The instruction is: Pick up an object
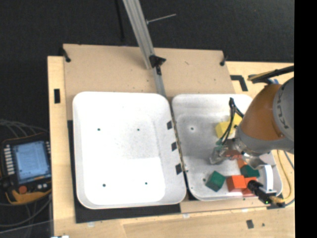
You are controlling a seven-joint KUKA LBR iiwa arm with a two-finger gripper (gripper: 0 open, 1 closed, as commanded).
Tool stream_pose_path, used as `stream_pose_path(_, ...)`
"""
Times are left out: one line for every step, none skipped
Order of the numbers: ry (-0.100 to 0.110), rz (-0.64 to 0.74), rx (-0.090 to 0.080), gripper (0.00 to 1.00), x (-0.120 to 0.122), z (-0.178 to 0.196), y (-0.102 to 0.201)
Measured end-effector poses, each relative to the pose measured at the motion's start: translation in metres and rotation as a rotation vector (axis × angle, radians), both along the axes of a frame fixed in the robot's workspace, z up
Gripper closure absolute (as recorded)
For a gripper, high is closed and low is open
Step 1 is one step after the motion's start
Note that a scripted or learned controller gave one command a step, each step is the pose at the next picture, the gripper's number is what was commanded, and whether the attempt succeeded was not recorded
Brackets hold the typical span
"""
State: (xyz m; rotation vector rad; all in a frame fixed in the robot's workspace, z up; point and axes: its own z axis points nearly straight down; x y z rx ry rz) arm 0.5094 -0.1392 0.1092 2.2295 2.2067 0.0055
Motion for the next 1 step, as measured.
stream_pose_path(0.000,0.014,-0.001,1.00,0.0038,0.0436,0.0019)
